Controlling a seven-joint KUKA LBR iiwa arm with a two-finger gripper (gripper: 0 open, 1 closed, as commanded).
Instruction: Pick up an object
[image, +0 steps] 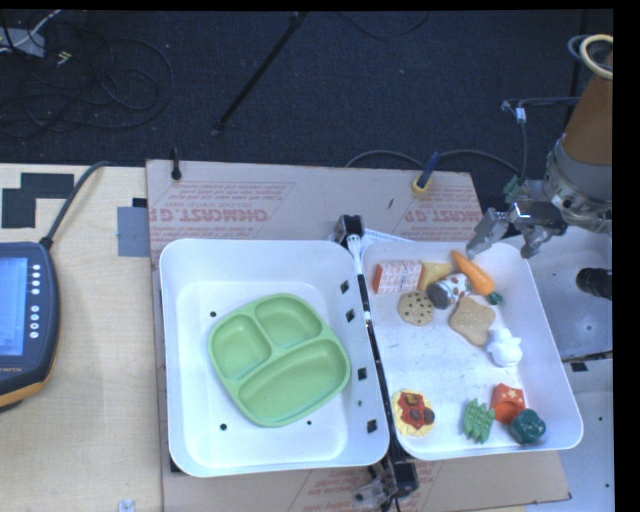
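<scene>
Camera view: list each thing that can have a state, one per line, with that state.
gripper: fingers spread open, nothing between them, above the right bin's far edge
green tray: lying flat in the left bin, its compartments bare
carrot: lying in the right bin, not gripped
bread slice: lying flat
pizza: lying flat, topping up
handheld screen: lit

Arm (588, 150): orange band above a grey ribbed wrist. Gripper (512, 232): grey metal fingers, thin cable looping beside it.
</scene>
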